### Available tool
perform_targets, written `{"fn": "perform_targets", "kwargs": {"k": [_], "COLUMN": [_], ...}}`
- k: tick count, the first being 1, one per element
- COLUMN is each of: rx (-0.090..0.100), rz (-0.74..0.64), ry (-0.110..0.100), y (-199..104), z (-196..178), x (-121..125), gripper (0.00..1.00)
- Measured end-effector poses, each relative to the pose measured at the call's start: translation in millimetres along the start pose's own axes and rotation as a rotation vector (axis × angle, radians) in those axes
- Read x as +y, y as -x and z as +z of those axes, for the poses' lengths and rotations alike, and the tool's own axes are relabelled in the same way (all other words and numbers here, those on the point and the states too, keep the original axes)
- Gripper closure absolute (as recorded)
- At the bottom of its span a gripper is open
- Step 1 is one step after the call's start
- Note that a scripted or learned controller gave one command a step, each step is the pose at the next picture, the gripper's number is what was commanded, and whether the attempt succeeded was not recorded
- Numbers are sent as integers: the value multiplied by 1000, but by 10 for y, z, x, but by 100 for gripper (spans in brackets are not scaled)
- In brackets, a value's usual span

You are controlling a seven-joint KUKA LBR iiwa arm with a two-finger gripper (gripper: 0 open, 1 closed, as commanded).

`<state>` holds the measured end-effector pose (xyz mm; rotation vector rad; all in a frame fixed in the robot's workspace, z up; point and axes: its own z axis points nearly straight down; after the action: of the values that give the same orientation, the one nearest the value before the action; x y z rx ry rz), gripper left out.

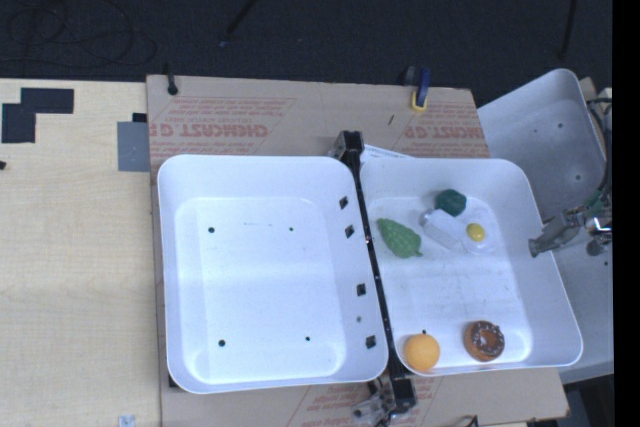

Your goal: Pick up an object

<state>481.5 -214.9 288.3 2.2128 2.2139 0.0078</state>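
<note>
The right-hand shallow white plastic bin (545,315) holds five objs. A flat, bumpy green leaf-shaped piece (398,238) lies near the centre divider w/ its long axis running upper-L to lower-R; a small dark-green block (451,202) sits just beside a clear glossy piece w/ a yellow dome (470,233); and a round orange ball (421,352) and a brown ring doughnut (485,340) lie near each other at the near wall. The grey gripper (552,238) sits at the bin's R rim, apart from all objs; open/closed state: cannot tell.
</note>
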Motion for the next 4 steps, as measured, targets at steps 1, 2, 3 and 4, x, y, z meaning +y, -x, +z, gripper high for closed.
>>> {"fn": "perform_targets", "kwargs": {"k": [1, 2, 3, 4], "rx": [10, 5, 6, 6], "rz": [1, -2, 3, 5], "ry": [-24, -14, -13, -14], "y": [-38, -526, -495, -493], "z": [1306, 2043, 1900, 1904], "x": [-28, 75, 78, 76], "gripper": [0, 0, 100, 0]}}
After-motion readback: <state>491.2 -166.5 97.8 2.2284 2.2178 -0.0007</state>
